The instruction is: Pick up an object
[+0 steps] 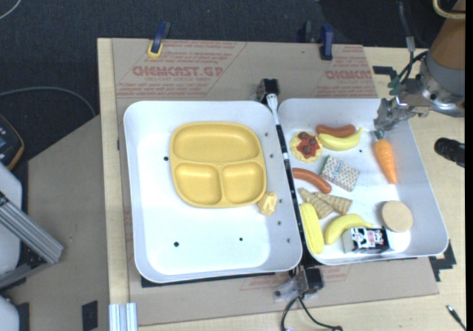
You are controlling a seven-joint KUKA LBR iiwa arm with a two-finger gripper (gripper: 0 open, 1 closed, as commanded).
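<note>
Gripper (386, 120): finger spread cannot be told; poised just above carrot (385, 160), sausage (335, 130) to its left. Advice: descend straight, straddle carrot's width, close gently

Yellow tray (218, 163) in left bin (140, 196).

A tray (218, 162) lies in the left bin (148, 233); a carrot (385, 160), bananas (342, 227) and sausages (311, 180) fill the right bin (423, 196).

two bins (148, 248), two bananas (340, 140)
</note>
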